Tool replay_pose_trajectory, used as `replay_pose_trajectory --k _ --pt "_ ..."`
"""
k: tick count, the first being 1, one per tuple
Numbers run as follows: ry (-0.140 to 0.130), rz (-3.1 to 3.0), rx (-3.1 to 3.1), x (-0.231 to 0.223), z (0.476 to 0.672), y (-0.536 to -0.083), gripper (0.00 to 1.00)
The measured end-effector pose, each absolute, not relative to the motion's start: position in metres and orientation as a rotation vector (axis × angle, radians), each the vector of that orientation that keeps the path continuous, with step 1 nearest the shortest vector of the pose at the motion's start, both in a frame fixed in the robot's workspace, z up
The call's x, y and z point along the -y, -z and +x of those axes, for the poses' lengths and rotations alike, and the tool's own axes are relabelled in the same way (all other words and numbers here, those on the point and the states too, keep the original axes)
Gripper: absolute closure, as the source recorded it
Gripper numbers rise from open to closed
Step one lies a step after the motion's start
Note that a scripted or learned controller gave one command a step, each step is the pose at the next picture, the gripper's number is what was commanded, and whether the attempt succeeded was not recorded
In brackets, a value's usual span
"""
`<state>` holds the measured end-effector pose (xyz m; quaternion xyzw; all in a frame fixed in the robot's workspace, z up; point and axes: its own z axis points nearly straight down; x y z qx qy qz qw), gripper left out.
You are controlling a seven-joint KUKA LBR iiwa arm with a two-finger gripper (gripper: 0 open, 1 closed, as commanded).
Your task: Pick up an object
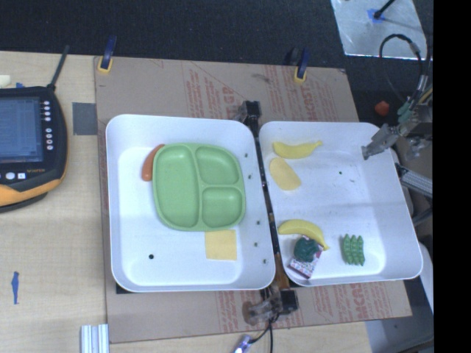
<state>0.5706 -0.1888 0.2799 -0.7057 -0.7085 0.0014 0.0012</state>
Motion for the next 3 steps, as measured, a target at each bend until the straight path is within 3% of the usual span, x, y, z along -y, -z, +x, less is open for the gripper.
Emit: replay_pose_trajectory --k 1,3 --pt "-0.006 -2.211 2.223 0.157 0.475 -0.168 0.00" --pt "-0.005 -2.214 2.227 0.099 0.571 -0.091 0.00"
